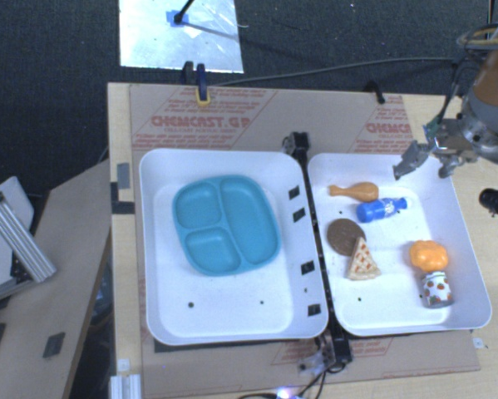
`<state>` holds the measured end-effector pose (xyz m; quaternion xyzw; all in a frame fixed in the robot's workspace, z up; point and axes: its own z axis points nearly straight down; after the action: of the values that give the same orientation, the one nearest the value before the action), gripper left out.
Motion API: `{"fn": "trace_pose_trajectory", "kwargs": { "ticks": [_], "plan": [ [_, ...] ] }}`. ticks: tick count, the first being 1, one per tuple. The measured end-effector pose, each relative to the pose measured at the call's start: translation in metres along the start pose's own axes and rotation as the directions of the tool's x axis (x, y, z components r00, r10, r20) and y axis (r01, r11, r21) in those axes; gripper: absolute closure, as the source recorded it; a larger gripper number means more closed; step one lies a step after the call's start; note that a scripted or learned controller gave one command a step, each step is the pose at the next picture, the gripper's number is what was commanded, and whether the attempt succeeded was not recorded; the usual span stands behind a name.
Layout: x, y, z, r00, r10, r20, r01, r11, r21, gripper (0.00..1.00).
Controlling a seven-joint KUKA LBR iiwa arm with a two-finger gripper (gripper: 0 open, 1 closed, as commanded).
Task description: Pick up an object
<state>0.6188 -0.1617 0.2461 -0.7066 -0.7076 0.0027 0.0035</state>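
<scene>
arm (491, 90) cut off at right edge.

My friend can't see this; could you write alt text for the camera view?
A robot gripper hovers open over the right bin, which holds a toy drumstick, blue bottle, cookie, pizza slice and orange. The left bin holds a blue divided tray.

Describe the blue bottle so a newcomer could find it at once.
Look in the right white bin, in its upper half. The blue bottle lies on its side just below the tan drumstick. It is the only blue item there, with a white cap.
</scene>
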Motion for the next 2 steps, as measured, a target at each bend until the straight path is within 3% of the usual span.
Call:
{"fn": "trace_pose_trajectory", "kwargs": {
  "ticks": [1, 2],
  "plan": [
    [0.000, 0.002, -0.006, 1.000, -0.002, 0.002, 0.002, 1.000, -0.010, 0.00],
    [0.010, -0.002, 0.045, 1.000, -0.002, 0.001, 0.002, 1.000, -0.007, 0.00]
  ]
}}
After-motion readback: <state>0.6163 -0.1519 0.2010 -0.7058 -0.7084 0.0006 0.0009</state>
